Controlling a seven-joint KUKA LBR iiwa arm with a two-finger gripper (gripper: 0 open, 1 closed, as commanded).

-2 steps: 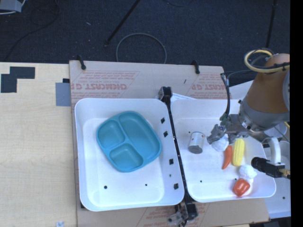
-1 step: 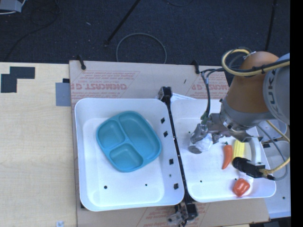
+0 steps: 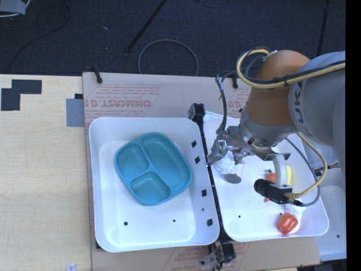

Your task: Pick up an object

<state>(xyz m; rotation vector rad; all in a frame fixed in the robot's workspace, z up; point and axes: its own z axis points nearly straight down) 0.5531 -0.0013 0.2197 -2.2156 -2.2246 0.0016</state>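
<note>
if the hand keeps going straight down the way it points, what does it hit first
Probably the floor of the right bin near its left wall, beside a small grey object. The hand points down there, though depth is unclear.

Upside-down red "CHEMCRZT" lettering, partly legible, on cardboard sheet (image 3: 127, 101)
</note>
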